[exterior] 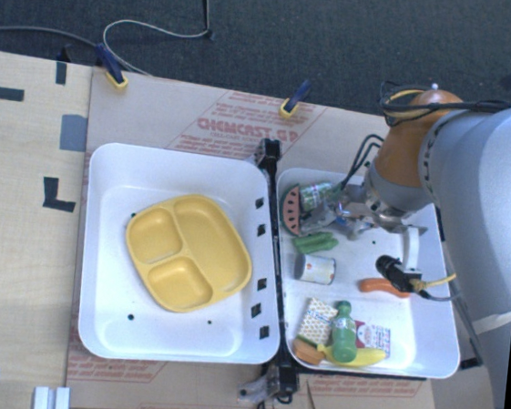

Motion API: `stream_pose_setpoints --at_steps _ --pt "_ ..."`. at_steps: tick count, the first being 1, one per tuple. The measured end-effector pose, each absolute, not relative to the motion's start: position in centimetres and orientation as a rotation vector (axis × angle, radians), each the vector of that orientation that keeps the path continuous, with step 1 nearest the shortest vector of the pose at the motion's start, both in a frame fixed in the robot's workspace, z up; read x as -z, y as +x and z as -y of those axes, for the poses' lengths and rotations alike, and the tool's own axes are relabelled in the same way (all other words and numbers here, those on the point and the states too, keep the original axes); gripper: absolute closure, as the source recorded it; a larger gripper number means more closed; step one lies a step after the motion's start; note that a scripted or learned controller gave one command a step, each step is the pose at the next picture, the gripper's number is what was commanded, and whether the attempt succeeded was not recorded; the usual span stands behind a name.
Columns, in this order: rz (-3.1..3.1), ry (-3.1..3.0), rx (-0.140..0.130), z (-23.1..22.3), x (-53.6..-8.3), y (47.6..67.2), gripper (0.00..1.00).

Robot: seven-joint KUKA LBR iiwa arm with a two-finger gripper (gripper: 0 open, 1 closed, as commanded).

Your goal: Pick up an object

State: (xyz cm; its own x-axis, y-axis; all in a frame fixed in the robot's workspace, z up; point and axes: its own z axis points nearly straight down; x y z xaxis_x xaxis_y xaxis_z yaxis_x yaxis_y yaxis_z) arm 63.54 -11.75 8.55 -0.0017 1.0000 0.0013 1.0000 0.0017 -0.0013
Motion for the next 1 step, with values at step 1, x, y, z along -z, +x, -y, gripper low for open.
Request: stream_pose_setpoints --at_steps 1 --pt "2.228 -2.22 0.001 11.79 -9.6 63.62 1.0"
